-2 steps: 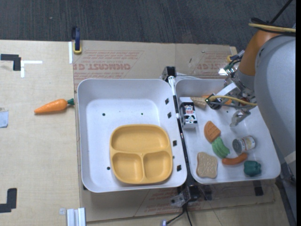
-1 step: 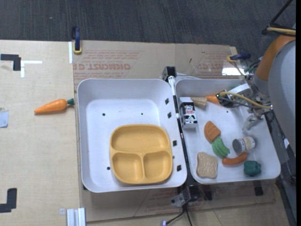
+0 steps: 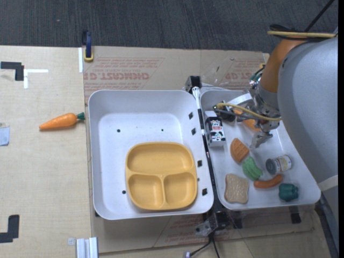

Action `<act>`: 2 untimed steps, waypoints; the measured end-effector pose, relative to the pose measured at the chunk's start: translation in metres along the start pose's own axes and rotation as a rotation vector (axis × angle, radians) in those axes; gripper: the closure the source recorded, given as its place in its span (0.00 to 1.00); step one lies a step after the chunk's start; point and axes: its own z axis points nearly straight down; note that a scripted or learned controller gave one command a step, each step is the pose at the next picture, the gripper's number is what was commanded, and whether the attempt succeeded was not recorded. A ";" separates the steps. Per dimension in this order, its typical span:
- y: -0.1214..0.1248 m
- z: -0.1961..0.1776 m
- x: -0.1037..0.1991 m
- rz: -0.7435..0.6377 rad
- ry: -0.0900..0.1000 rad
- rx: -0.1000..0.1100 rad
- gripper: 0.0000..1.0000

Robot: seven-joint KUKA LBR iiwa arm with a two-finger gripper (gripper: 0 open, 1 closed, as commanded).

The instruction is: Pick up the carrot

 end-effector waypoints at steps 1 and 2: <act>0.000 -0.008 -0.001 -0.004 -0.004 0.001 1.00; 0.000 -0.008 -0.001 -0.005 -0.004 0.001 0.00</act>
